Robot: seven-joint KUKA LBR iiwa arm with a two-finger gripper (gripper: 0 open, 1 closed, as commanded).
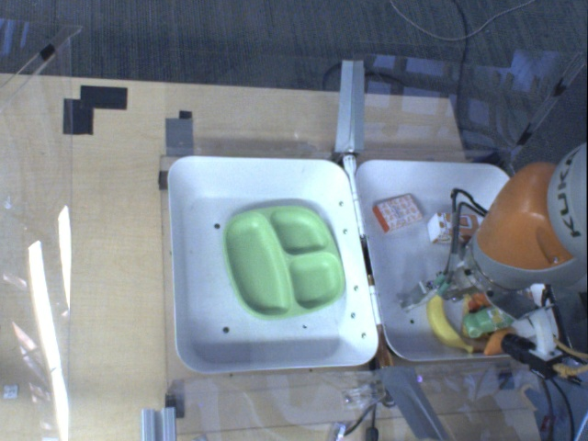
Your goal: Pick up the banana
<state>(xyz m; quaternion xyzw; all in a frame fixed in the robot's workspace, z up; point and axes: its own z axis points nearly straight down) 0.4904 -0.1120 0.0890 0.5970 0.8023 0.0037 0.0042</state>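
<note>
The yellow banana [442,323] lies curved near the front edge of the right bin [395,265], its upper end pointing toward the bin's middle. My gripper [447,286] hangs just above the banana's upper end, below the arm's orange band [519,228]. The arm's bulk hides part of the bin behind it. No object shows lifted off the bin floor.
A green item [483,322] and an orange one [496,341] lie right beside the banana. A red-and-white packet [397,212] and a small carton [442,228] sit toward the back. A green divided plate [285,260] rests in the left bin [197,237].
</note>
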